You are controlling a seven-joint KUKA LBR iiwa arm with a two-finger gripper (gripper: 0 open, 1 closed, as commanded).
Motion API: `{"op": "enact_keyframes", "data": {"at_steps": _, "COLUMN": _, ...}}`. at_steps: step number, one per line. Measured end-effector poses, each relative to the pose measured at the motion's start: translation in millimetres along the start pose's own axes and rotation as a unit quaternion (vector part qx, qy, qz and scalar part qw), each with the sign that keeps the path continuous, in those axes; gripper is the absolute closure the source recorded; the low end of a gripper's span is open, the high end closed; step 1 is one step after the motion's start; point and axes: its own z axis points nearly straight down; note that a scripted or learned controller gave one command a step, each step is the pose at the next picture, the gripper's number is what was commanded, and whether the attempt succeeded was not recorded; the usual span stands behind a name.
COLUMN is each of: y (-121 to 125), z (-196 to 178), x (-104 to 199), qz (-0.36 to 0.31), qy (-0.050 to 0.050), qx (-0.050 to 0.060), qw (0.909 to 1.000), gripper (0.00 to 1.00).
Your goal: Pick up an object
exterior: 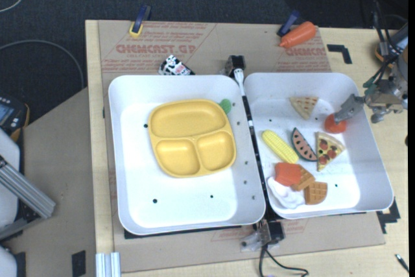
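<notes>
Glossy yellow plastic tray in a smooth white plastic bin; matt brown cardboard beneath.

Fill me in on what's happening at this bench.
A robot arm reaches in from the right, and its gripper sits low in the right bin, right at a small red toy. Whether it has hold of it can't be told. Other toy foods lie nearby: a corn cob, a watermelon slice, a pizza slice and a waffle. The left bin holds a yellow divided plate.
</notes>
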Motion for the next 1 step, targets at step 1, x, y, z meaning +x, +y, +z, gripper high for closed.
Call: {"op": "enact_keyframes", "data": {"at_steps": 1, "y": 2.8, "z": -5.7, "x": 0.2, "qz": -0.001, "qy": -0.001, "qx": -0.006, "qw": 1.0, "gripper": 0.0}}
